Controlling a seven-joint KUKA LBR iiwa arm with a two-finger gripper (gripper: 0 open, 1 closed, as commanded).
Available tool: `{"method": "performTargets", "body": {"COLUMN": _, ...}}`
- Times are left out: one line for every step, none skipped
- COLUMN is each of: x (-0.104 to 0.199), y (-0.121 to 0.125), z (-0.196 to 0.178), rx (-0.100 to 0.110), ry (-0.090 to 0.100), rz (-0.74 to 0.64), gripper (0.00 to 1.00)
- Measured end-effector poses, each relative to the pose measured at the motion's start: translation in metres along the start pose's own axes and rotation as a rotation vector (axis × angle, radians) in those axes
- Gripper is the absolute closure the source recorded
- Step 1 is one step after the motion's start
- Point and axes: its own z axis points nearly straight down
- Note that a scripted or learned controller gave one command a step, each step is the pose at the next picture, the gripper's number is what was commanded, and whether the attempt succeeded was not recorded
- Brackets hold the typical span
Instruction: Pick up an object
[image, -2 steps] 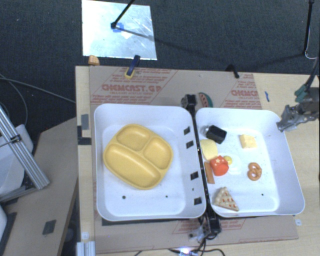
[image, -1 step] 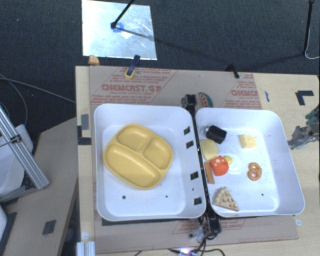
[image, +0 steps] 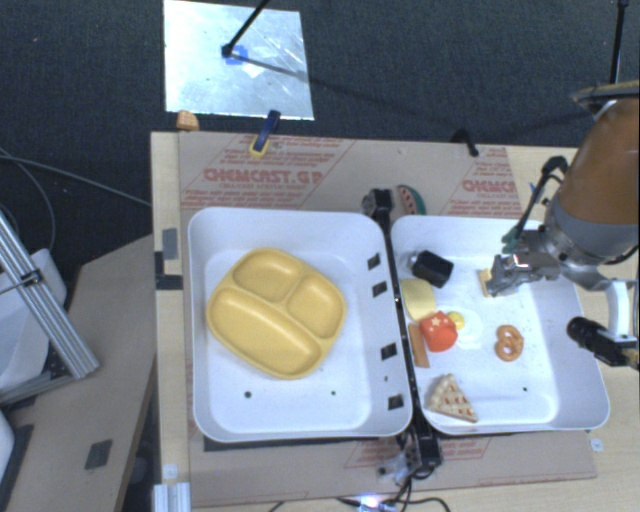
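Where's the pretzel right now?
In the camera view the pretzel lies in the right bin, right of the red tomato piece and below the end effector, touching neither.

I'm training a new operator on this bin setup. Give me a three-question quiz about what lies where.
1. True or false: the yellow tray lies in the left bin.
2. Which bin is the claw over?
3. Nearest the right bin's front edge: A) pretzel B) waffle slice C) black block

Key: 1 true; 2 right bin; 3 B.
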Motion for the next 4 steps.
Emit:
{"method": "performTargets", "body": {"x": 0.050, "y": -0.044, "z": -0.004, "rx": -0.005, "ry": -0.001, "rz": 0.002, "gripper": 1.00}}
{"method": "performTargets", "body": {"x": 0.094, "y": -0.065, "z": 0.028, "rx": -0.004, "ry": -0.001, "rz": 0.002, "gripper": 1.00}}
{"method": "performTargets", "body": {"x": 0.062, "y": -0.063, "z": -0.043, "rx": -0.016, "ry": -0.005, "rz": 0.010, "gripper": 1.00}}
{"method": "performTargets", "body": {"x": 0.101, "y": -0.063, "z": -0.034, "rx": -0.009, "ry": -0.002, "rz": 0.002, "gripper": 1.00}}
